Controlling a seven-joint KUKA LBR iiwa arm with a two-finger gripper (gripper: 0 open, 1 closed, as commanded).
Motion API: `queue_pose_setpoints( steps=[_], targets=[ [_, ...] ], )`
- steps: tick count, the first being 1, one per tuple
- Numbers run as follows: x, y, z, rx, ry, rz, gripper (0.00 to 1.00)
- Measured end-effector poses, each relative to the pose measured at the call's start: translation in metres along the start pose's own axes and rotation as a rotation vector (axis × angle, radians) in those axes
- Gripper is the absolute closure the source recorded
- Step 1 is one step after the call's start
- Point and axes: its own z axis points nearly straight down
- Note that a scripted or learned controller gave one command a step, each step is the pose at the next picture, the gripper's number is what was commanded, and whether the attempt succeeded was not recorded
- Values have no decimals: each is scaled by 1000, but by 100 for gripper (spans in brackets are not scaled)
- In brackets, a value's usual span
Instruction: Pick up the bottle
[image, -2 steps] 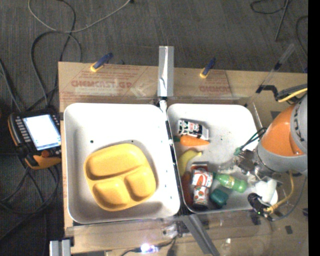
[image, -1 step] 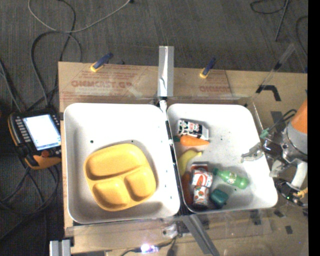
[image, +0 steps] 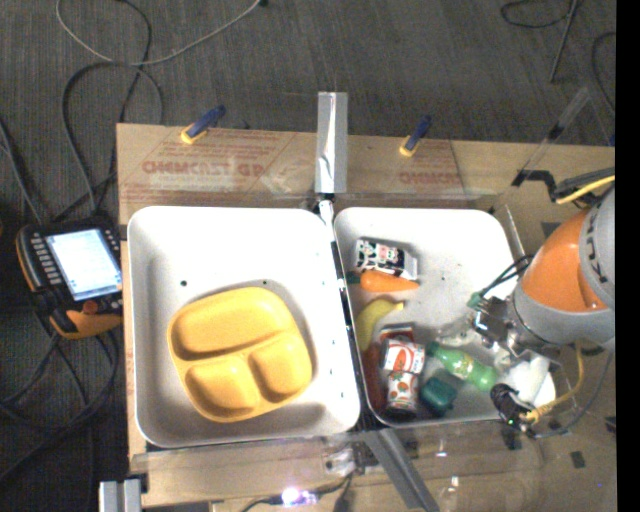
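I see two white bins side by side on the tabletop (image: 140, 170). The left bin (image: 150, 250) holds a yellow divided tray (image: 240, 350), lying slightly rotated in the lower middle of the bin.

The right bin (image: 480, 225) holds a cluster of items toward its left and lower part. A small black-and-white carton (image: 385, 257) lies at the top, an orange carrot-like piece (image: 390, 283) just below it, and a yellow banana-like piece (image: 374, 320) below that. A red-and-white can (image: 403, 372) lies at the lower left of the cluster. The bottle (image: 462, 364), green and lying on its side, sits in the lower right part of this bin, pointing toward the lower right. A dark teal block (image: 438, 393) rests just below its left end, close to or touching it.

The arm (image: 570, 285) enters from the right edge of the frame, its orange band over the bin's right wall. The gripper (image: 492, 325) sits just above and right of the bottle, near its upper side. I cannot tell how far apart it stands, nor whether it grips anything; the bottle lies on the bin floor.

A handheld pendant with a lit screen (image: 75, 265) lies at the left edge. Two blue-and-yellow clamps (image: 203, 123) hold the top of the board.
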Motion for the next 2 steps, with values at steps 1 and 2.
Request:
queue_pose_setpoints(
  steps=[1,2],
  targets=[
    [0,0,-9,0,-1,-1,100],
    [0,0,-9,0,-1,-1,0]
  ],
)
